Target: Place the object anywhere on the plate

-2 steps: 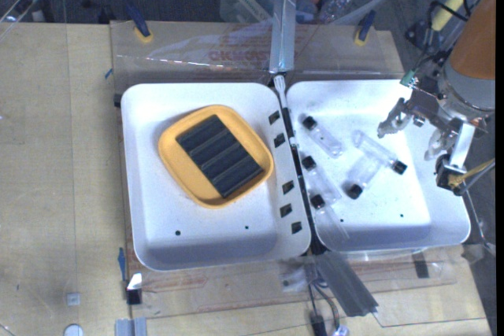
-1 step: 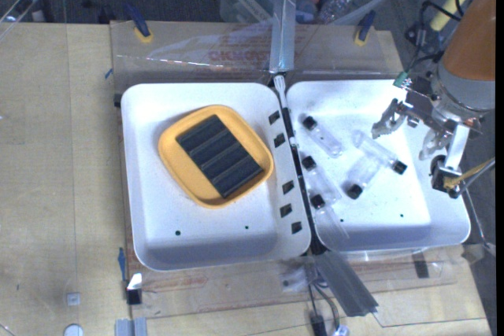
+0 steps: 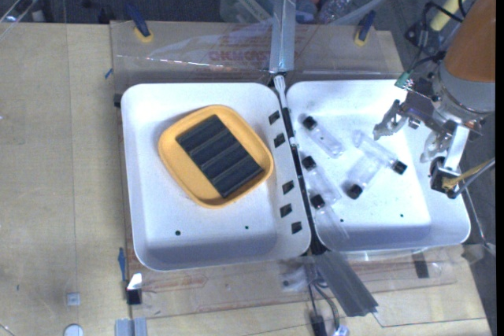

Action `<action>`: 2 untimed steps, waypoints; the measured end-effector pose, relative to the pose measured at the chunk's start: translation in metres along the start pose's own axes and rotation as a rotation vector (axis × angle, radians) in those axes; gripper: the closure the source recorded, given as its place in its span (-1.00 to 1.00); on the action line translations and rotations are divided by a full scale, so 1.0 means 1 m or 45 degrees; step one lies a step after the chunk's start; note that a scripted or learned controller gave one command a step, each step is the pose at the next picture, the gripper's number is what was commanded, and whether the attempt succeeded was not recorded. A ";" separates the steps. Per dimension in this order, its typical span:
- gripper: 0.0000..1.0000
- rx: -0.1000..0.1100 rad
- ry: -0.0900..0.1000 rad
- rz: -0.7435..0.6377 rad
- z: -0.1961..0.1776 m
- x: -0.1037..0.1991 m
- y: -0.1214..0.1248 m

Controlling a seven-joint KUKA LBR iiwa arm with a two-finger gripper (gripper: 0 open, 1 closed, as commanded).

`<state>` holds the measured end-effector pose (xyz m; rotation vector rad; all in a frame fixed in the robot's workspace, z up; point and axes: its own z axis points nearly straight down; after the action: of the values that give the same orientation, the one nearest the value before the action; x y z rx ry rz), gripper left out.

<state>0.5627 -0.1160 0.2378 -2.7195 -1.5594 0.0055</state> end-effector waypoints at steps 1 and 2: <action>-1.00 0.000 0.000 0.051 0.000 0.005 -0.008; -1.00 0.000 0.000 0.071 -0.007 0.011 -0.017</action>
<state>0.5534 -0.0974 0.2445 -2.7618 -1.4832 0.0061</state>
